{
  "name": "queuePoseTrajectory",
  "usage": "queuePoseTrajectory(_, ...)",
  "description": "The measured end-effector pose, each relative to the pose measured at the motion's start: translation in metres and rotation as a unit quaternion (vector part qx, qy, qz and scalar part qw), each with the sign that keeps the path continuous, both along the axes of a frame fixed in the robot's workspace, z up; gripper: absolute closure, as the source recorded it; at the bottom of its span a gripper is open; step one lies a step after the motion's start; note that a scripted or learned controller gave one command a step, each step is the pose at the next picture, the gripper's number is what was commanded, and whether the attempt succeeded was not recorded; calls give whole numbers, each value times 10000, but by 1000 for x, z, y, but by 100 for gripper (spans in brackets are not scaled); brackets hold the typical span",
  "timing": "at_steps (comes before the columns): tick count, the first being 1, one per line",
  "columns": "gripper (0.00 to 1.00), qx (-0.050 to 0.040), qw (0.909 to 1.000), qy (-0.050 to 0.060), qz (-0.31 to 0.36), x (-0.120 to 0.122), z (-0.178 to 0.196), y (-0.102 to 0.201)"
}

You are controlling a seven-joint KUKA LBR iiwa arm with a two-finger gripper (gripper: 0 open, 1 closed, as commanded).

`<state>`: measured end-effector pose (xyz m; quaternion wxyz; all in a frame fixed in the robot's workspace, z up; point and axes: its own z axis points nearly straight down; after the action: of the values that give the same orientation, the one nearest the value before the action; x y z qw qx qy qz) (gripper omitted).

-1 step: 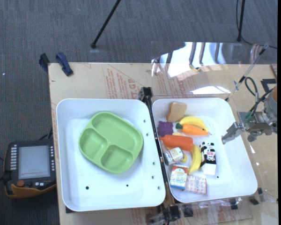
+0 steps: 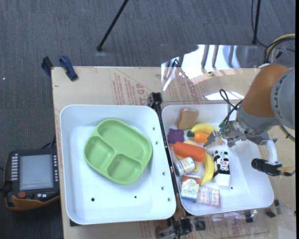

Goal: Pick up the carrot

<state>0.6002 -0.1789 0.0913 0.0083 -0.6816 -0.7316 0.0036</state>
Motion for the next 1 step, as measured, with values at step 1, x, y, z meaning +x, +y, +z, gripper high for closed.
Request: queuePoseTrajectory(1, 0, -44, 9821, -48, -1882, 38, -7, 11)
